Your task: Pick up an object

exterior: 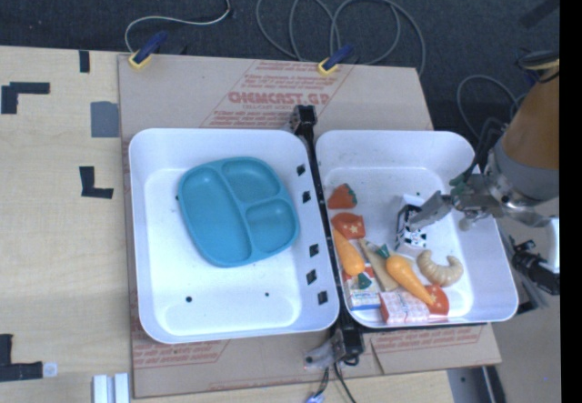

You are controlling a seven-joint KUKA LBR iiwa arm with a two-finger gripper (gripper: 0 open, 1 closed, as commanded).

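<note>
I see my gripper (pixel 412 226) low in the right bin (pixel 391 148), fingers apart, nothing between them. The carrot (pixel 406 274) lies just below the fingertips, with the croissant (pixel 440 267) beside it. The blue tray (pixel 238 208) sits well off in the left bin (pixel 155 210).

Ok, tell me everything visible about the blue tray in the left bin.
The blue tray is a sectioned plate with rounded corners that looks like smooth matte plastic. It has three compartments: a large one on the left and two smaller ones on the right. It lies flat and right side up on the floor of the left bin, turned at a slant to the bin walls, toward the upper part. Nothing lies in it or touches it.
</note>
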